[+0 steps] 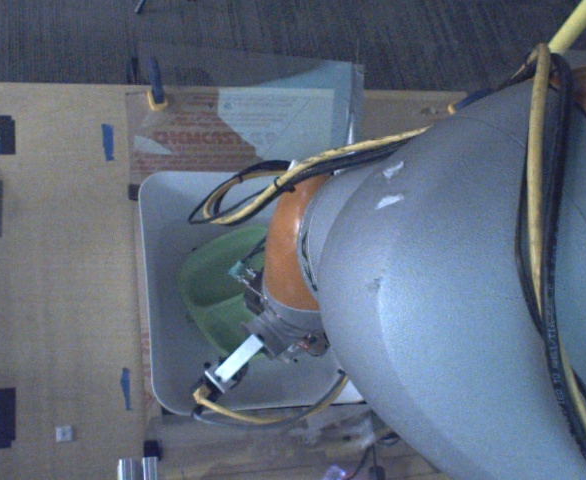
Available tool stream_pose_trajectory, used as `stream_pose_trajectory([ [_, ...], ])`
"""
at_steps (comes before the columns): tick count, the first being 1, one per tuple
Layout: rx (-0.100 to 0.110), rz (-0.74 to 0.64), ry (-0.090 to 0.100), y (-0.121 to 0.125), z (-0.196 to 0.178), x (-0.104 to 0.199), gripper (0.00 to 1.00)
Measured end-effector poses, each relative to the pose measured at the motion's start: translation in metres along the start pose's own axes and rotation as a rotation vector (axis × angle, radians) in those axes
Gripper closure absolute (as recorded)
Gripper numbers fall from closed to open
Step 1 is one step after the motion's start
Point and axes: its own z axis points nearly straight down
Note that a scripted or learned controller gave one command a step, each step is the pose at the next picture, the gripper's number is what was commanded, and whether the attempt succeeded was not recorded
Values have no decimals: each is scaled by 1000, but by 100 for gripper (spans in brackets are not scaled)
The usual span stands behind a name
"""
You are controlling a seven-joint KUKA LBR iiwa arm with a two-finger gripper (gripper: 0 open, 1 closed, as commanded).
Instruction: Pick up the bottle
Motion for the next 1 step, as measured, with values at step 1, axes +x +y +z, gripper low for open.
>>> stream_pose_trajectory([
  [1,0,75,30,57,3,-34,100],
])
